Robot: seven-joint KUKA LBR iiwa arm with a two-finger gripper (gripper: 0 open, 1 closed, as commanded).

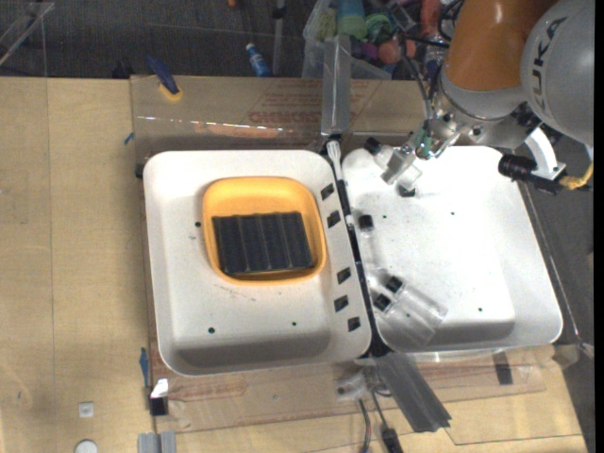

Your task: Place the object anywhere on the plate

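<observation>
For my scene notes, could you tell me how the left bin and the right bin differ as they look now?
The left bin holds a yellow plate with a dark ridged object lying on it; the right bin has no plate. The gripper hangs over the right bin's far left corner, not over the left bin. Both are shallow, white and sit side by side.

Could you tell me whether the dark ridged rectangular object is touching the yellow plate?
Touching. The camera view shows the dark ridged rectangular object lying flat inside the yellow plate, with the plate's rim visible all round it.
</observation>
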